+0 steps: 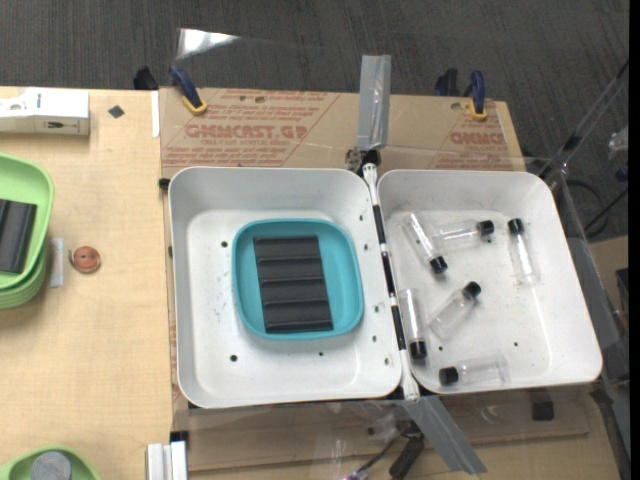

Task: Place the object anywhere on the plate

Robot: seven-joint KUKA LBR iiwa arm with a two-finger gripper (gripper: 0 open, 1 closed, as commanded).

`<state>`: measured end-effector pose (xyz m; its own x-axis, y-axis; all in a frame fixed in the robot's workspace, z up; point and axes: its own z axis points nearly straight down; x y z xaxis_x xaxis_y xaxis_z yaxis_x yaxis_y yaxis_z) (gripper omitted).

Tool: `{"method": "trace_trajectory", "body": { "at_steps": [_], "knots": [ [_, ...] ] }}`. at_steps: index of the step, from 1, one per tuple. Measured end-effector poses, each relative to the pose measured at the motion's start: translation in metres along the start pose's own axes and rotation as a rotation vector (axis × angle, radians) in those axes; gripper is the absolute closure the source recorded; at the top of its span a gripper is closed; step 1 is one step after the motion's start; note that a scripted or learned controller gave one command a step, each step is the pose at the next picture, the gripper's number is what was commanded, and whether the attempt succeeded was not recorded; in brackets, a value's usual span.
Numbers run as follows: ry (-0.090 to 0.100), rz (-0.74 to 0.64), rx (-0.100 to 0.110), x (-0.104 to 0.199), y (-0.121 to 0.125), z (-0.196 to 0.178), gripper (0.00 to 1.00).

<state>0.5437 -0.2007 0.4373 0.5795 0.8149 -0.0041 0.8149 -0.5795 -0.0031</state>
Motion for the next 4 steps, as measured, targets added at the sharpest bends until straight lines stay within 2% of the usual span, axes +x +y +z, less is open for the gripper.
{"method": "trace_trajectory", "body": {
  "at_steps": [4],
  "knots": [
    [0.000,0.000,0.000,0.0000,0.0000,0.0000,0.00]
  ]
}}
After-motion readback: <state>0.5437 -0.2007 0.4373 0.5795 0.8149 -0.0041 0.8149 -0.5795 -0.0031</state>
